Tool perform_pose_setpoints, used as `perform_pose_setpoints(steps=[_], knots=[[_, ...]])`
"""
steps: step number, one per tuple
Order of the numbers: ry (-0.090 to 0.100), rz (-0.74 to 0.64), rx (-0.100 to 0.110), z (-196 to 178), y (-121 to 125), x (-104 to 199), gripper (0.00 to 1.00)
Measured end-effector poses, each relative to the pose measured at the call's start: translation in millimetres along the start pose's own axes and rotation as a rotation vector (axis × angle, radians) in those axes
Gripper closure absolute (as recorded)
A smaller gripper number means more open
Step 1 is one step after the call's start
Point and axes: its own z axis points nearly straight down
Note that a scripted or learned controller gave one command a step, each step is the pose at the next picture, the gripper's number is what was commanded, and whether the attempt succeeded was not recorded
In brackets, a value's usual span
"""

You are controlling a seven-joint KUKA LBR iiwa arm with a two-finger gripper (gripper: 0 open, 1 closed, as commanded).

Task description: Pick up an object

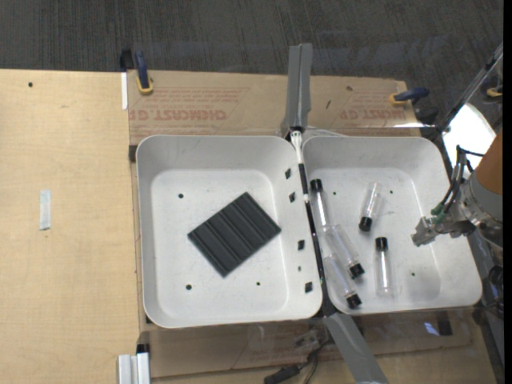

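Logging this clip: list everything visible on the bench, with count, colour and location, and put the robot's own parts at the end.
White bins: 2, white, side by side on the bench.
Ribbed pad: 1, dark grey, lying flat at a slant in the middle of the left bin.
Tubes: 5, clear with black caps, scattered in the right bin; one lies along its left wall.
Cardboard sheet: 1, brown with red print, under the bins.
Clamps: 2, blue and orange, on the cardboard's far edge, one left and one right.
Metal bar: 1, grey, standing between the bins at the far side.
Small strip: 1, pale grey, on the wooden bench at left.
Gripper: 1, grey metal, over the right bin's right side.
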Motion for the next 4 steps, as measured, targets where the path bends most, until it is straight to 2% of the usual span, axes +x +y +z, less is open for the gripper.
perform_pose_setpoints(steps=[1,2,3,4], knots=[[-0.002,0.014,-0.002,-58.0,79.7,-10.0,0.00],[0.000,-0.075,-0.001,71.6,89.4,21.0,0.00],[-0.003,-0.144,-0.004,-19.6,172.1,16.8,0.00],[-0.001,-0.191,-0.001,32.6,128.4,30.2,0.00]])
